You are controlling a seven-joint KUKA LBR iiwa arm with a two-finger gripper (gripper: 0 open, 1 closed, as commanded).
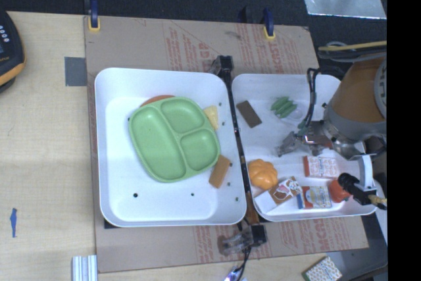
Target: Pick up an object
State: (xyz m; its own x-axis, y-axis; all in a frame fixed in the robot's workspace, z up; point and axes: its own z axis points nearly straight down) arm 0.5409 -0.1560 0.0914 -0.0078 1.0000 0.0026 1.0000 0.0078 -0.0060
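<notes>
End effector (289,143), fingers spread and holding nothing, reaches leftward over the right bin (263,85) beside the green pods (283,106).

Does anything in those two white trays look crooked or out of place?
The green plate in the left tray sits askew on top of other things: a red edge and a yellow piece stick out from under it.

We are seeing brown cardboard (164,43) lying under both bins, with two blue clamps (93,12) gripping its far edge. A black-and-yellow device (8,46) is sitting far left.
</notes>
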